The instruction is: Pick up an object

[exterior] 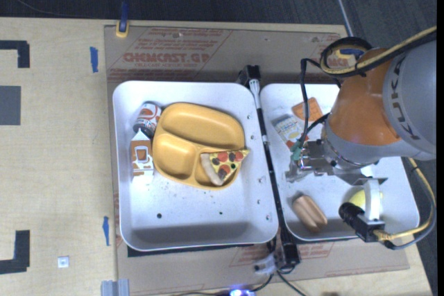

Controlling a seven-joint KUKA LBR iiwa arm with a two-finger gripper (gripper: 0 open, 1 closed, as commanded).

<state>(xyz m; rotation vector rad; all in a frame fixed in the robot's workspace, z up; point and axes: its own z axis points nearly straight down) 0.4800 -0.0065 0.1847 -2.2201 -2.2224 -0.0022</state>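
Observation:
My gripper (300, 164) hangs low over the left half of the right bin (406, 222), pointing toward the divider, with nothing visibly in it. Just below it lies a brown bread roll (309, 211). Above it rest a grey-white packet (286, 126) and an orange flat piece (309, 111). A small yellow thing (357, 199) sits partly hidden under the wrist.
The left bin (194, 236) holds a yellow divided plate (191, 138) with a toy pizza slice (222, 164) in one section. A small can (146, 119) and an orange-and-white carton (141, 156) lie against its left wall. The arm covers the right bin's centre.

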